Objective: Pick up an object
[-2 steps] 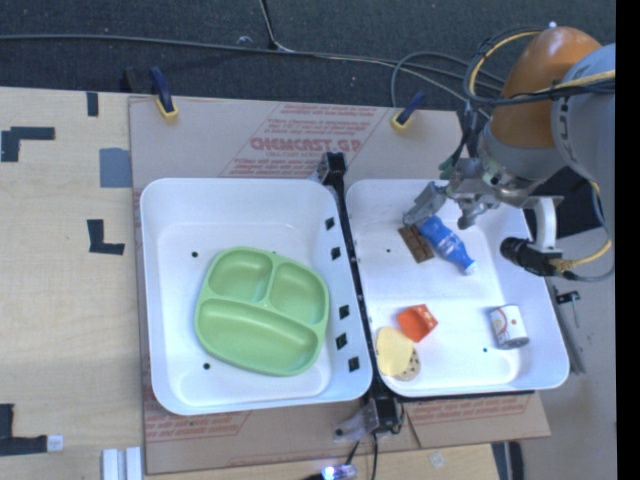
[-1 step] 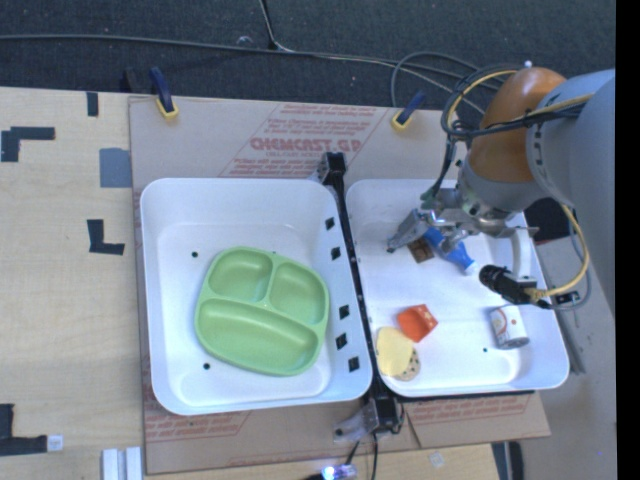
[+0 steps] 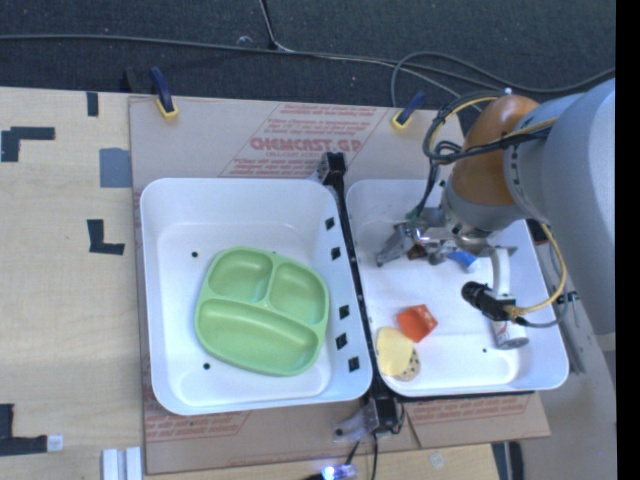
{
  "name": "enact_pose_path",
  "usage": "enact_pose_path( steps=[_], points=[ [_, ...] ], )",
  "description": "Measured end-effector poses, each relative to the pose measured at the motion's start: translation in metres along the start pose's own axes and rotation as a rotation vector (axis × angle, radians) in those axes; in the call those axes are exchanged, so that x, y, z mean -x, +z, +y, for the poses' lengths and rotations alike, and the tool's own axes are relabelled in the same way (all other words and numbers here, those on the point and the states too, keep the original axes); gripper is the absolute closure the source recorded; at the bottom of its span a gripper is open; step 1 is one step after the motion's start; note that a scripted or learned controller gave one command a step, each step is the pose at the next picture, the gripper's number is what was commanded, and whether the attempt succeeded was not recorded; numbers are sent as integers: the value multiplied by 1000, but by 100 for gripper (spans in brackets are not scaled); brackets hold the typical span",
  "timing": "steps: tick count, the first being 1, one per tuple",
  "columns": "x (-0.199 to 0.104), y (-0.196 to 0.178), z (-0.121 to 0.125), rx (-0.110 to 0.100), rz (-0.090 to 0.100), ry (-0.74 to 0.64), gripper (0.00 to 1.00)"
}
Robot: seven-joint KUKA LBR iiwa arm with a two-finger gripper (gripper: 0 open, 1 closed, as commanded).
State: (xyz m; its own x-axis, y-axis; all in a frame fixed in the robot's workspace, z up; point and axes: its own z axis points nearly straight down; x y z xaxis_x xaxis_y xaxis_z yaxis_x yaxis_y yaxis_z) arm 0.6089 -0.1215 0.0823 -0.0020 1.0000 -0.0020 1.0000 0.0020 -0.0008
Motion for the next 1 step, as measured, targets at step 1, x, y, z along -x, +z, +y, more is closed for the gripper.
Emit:
enact_pose_path(
  steps=[1],
  points=[
    [0,-14,1,3,-1,0,100]
  ],
)
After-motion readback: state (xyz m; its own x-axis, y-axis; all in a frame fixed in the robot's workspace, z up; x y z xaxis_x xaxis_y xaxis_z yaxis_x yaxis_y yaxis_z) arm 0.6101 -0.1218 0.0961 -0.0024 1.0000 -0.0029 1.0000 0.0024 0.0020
